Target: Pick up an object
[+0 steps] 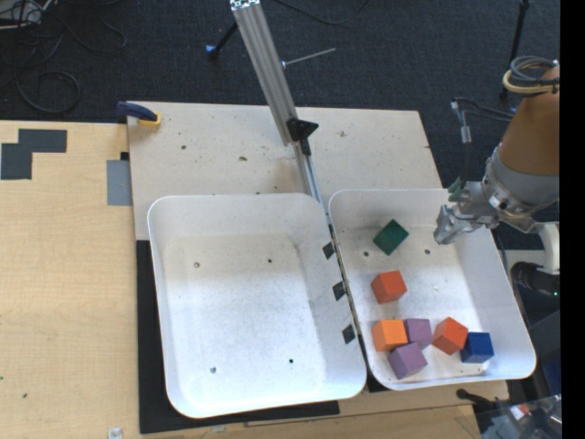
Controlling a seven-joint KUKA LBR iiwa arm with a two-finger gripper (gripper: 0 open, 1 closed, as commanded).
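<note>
The arm reaches in from the right, and its pincer (pixel 448 227) hangs over the upper right part of the right bin (pixel 512 300). Nothing is between its tips; whether they are apart or together I cannot tell from this slant. The step in hand looks like the approach: no block is picked yet.

The nearest candidate is the green block (pixel 391 237), lying alone just to the left of the pincer, with bare bin floor around it. Below it sits a red-orange block (pixel 388 286), also on its own. The next move would call for shifting left over one of these, lining the tips with two flat faces, and dropping straight down.

The rest crowd the bin's lower end: an orange block (pixel 390 334) touching a purple block (pixel 419 330), a second purple block (pixel 407 360) just below them, then a red block (pixel 450 335) pressed against a blue block (pixel 477 347) near the rim. Packed so tight, these leave little room for the tips, and a grasp there would likely nudge neighbours.

The left bin (pixel 164 245) sits beside it on the counter (pixel 219 144), with a slanted metal rail (pixel 270 62) rising behind the divide, well clear of the pincer's likely path.
</note>
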